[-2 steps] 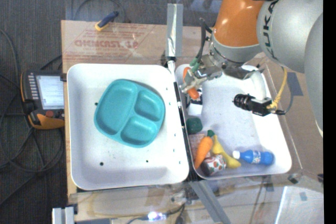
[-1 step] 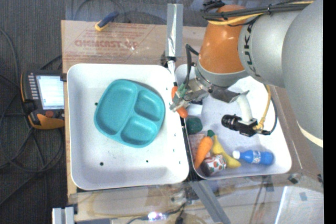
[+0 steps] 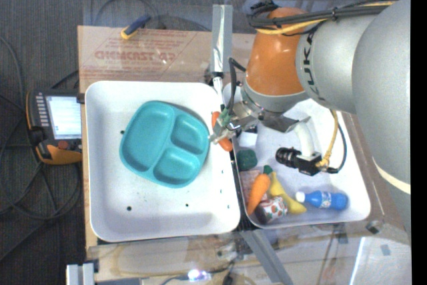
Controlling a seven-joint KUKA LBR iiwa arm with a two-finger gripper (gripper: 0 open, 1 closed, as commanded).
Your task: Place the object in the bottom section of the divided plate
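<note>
- Fingers (image 3: 229,119) of the gripper (image 3: 222,130) appear clenched on a small orange piece (image 3: 225,142). Bits of it peek out on either side of the tips, though the grip itself is partly hidden.
- The piece hangs over the seam where the two bins meet, just right of the plate (image 3: 167,143) and not touching it.
- The teal plate lies tilted in the middle of the left bin (image 3: 97,163). It has one large section on its left side and two smaller ones on its right.
- The grey arm (image 3: 353,50) reaches in from the right, its orange band (image 3: 277,70) sitting over the top of the right bin (image 3: 357,207).
- Near the front of the right bin, a carrot (image 3: 258,189) leans beside a dark green lump (image 3: 247,158).
- A banana (image 3: 287,201) and a red-and-white can (image 3: 270,209) crowd against the carrot's lower end.
- A blue-and-white bottle (image 3: 323,199) lies on its side just right of them.
- Behind the left bin lies a sheet of cardboard (image 3: 133,57), and a handheld screen (image 3: 57,120) rests on the floor to its left.
</note>
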